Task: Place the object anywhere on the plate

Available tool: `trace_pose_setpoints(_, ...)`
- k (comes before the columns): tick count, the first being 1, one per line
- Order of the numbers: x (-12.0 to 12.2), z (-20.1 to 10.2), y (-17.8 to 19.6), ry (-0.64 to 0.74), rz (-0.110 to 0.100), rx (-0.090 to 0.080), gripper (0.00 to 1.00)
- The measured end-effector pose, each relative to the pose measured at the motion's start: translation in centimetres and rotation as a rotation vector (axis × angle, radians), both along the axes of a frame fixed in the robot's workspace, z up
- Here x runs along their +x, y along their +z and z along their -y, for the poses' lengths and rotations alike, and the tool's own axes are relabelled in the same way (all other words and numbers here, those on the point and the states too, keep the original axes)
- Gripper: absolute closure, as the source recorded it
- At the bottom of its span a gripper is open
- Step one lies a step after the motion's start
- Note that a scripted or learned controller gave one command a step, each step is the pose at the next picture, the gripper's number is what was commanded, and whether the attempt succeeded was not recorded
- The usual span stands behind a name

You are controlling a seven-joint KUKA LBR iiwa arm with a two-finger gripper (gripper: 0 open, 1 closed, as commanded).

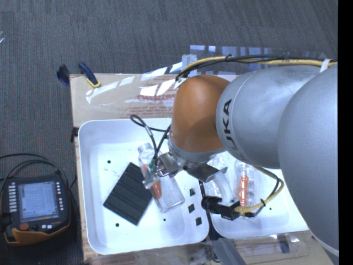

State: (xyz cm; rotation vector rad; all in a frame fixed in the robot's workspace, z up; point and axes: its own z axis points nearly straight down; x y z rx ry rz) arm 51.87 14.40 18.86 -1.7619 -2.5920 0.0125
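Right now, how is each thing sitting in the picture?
Flat black ribbed plate: lying flat in the left white bin, bare on top.
Clear plastic bottle with orange inside: lying on its side, right of the plate.
Handheld screen controller: lying on the floor, screen lit.

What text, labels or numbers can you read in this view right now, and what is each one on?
"KA": large black letters on the grey arm, the rest of the word hidden behind the orange band.
Teach pendant beside the bench: its screen shows lines of text, too small and blurred to read.
Taped cardboard behind the bins: faint reddish print under glare, unreadable.
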Motion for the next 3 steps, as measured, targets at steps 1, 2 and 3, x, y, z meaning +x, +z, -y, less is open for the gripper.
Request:
trace_pose_setpoints(1,6.8,1.6,0.6,0.124,0.004,0.002,1.0)
trace_pose_setpoints(2,6.8,1.7,1.2,0.12,-0.002,0.002,1.0)
trace_pose_setpoints(3,6.8,1.8,1.8,0.117,-0.008,0.001,1.0)
